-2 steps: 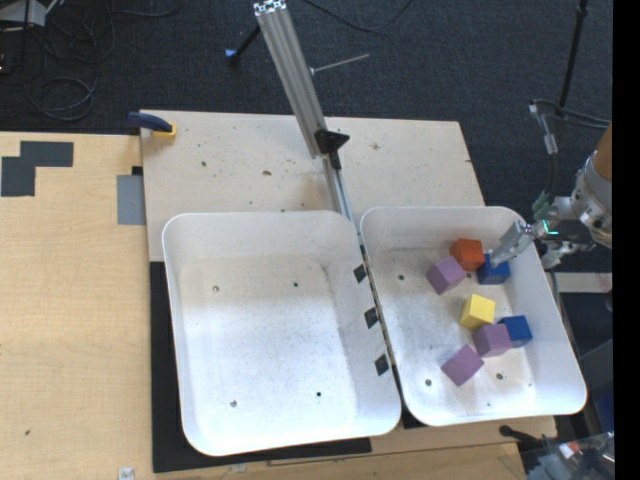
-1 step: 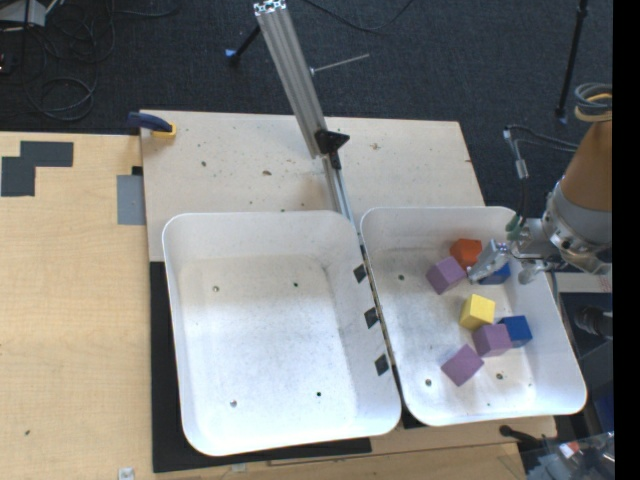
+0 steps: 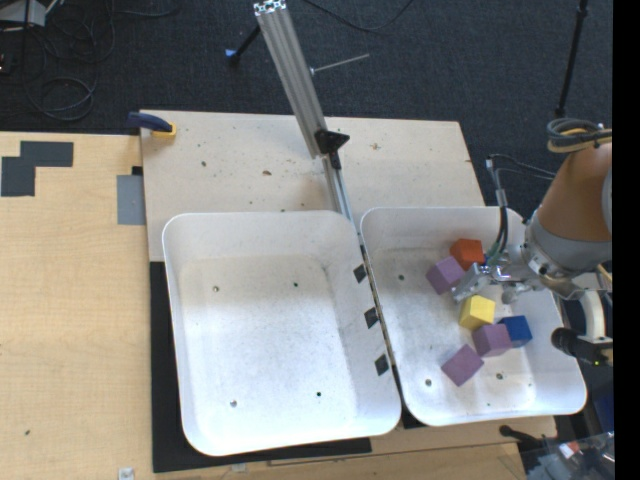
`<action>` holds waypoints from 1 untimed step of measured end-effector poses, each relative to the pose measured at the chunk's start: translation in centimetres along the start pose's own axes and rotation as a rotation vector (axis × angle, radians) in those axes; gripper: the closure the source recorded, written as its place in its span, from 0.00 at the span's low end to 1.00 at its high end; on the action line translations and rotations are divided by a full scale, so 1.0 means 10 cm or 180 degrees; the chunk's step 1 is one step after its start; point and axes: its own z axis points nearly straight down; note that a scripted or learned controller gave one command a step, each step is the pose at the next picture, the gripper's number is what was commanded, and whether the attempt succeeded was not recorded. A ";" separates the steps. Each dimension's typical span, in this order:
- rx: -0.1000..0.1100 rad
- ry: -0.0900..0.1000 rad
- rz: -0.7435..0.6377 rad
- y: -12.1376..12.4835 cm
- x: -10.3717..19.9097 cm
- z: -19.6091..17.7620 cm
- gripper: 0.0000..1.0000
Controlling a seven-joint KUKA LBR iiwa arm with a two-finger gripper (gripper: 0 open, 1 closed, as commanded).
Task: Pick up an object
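Blocks (image 3: 478, 311) sit packed close under the claw (image 3: 490, 280), whose spread I cannot tell, so a descent risks nudging neighbours and closing on nothing.

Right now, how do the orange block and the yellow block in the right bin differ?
The orange block lies nearer the far wall of the right bin; the yellow block lies closer to the bin's middle. The orange block touches no other block, while the yellow one sits against a purple block. The gripper hovers between them. Both are small cubes of similar size.
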 end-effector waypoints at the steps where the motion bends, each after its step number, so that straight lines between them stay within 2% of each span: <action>1: -0.0028 -0.0006 0.0005 0.01 0.00 0.44 0.00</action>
